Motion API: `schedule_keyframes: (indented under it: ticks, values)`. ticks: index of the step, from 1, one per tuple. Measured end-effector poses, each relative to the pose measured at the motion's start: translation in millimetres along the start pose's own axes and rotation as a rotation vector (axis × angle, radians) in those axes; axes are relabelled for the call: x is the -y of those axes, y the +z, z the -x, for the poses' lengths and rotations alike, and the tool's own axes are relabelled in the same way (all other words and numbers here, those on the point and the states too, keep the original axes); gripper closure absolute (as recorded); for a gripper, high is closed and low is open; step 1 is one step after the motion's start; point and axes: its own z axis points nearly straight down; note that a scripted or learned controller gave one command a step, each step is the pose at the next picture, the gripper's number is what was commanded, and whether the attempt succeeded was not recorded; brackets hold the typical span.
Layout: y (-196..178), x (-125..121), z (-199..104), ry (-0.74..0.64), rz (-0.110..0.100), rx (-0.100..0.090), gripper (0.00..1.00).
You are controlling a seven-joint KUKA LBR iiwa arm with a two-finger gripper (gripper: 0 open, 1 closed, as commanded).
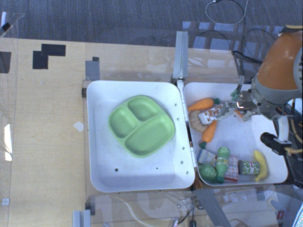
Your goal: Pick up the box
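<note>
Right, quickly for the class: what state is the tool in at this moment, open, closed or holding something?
Tool: cannot be told; it hangs over the right bin beside a small box and the carrots.

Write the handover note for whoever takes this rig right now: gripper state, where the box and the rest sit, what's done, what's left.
Gripper: low over the upper part of the right bin, near a small white and orange item; open or shut cannot be told from this view.
Box: the small carton near the right bin's lower edge is the likeliest candidate, lying among a green vegetable toy, a can and a banana.
Also there: two carrots.
Left bin: holds a green divided plate.
Done: nothing visibly picked up.
Left: grasp and lift the box.
</note>
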Motion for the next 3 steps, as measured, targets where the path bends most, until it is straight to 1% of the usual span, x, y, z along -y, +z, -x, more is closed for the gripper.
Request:
schedule_keyframes:
  ticks: [1,2,3]
  values:
    - [75.7,69.3,6.5,0.033,-0.002,0.0,0.0]
    - [114.3,69.2,34.6,-0.027,0.007,-0.001,0.0]
    - [114.0,69.4,6.6,0.031,0.012,0.004,0.0]
